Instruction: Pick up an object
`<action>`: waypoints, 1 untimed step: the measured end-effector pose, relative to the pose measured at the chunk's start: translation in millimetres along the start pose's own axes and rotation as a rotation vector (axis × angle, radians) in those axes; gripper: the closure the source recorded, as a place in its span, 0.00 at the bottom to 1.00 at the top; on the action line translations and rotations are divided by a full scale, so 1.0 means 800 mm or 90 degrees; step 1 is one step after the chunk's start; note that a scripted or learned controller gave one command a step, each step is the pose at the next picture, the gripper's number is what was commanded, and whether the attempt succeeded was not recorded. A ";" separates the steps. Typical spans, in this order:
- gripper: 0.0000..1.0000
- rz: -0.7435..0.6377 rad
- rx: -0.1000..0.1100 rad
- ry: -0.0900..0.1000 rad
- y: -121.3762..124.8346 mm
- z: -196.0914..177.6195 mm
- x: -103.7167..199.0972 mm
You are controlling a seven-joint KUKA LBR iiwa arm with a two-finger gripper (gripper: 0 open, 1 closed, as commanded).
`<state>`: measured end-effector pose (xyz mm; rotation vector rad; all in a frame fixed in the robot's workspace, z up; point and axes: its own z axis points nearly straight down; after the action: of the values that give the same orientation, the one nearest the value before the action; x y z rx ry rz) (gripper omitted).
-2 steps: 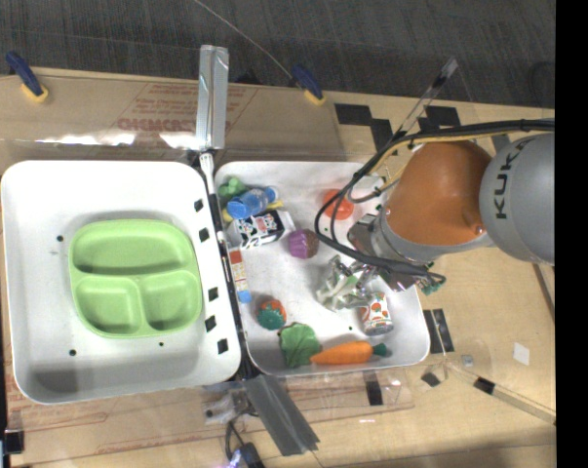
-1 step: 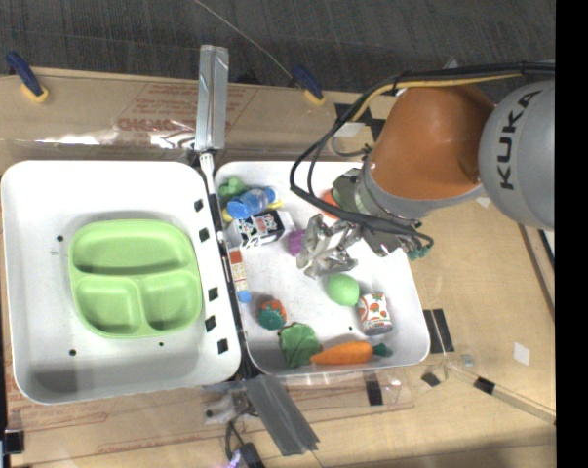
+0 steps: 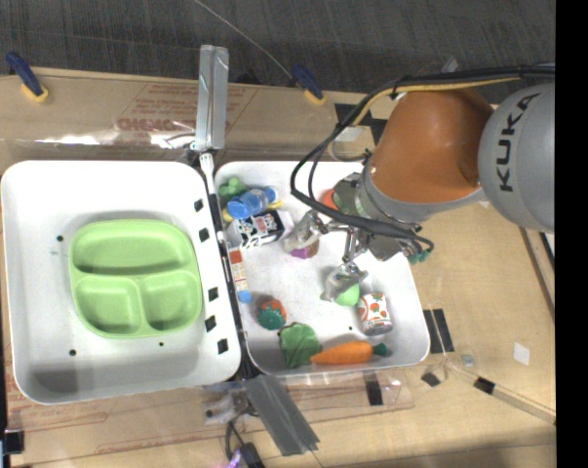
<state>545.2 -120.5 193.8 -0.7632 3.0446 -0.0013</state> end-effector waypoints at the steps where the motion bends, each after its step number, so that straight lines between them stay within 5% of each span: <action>1: 0.00 -0.082 -0.002 0.002 0.019 0.105 -0.031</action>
<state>560.1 -95.6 110.0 -0.9598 2.9923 0.0019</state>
